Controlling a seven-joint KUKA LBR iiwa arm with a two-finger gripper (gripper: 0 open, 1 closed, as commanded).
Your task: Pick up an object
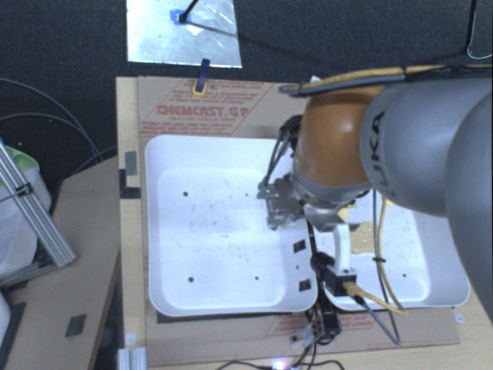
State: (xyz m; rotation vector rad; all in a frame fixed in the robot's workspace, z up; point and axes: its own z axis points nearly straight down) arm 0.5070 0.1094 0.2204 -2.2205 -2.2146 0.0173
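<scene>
Over the right edge of the left white bin (192, 230), the grey KUKA arm (416, 145) w/ orange band (335, 141) hangs low, gripper (277, 206) near the wall between both bins. Can't tell if it's open or closed, as the wrist hides it. No object visible to pick; right bin (431, 276) is mostly covered by the arm.

The arm (400, 141) ran off the right edge of the frame, its bulk covering most of the right bin (431, 284). The gripper (276, 206) sat tucked under the orange band (335, 145) at centre, too hidden to read. At the left edge, a metal frame (31, 206) was cut off.
</scene>
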